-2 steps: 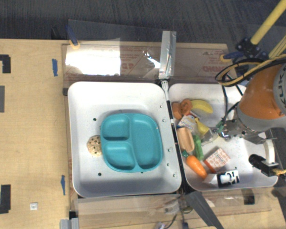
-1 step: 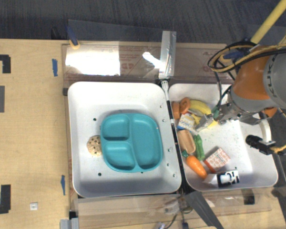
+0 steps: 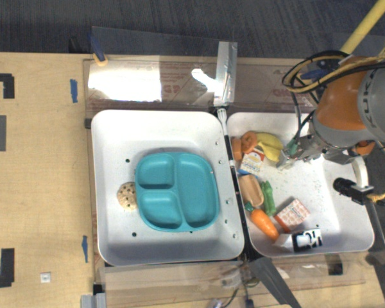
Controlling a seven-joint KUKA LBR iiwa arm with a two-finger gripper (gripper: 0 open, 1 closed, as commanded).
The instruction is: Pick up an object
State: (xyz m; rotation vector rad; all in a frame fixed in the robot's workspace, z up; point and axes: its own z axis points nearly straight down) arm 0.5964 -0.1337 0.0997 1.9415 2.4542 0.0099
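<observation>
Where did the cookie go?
The round speckled cookie lies in the left white plastic bin, touching the left edge of the teal divided plate, far from the toy food in the right bin.

Left bin [image 3: 109, 133] holds the divided tray [image 3: 178, 191], a cookie [image 3: 127, 196] touching its left edge. Right bin [image 3: 346, 230] has everything crowded along its left side: banana [image 3: 271, 142] at the back, carrot [image 3: 264, 223] nearer the front, my tool [image 3: 289, 158] just right of the banana.

a teal divided plate [image 3: 178, 191] and a cookie [image 3: 127, 196] sit in the left bin [image 3: 109, 140].
</observation>
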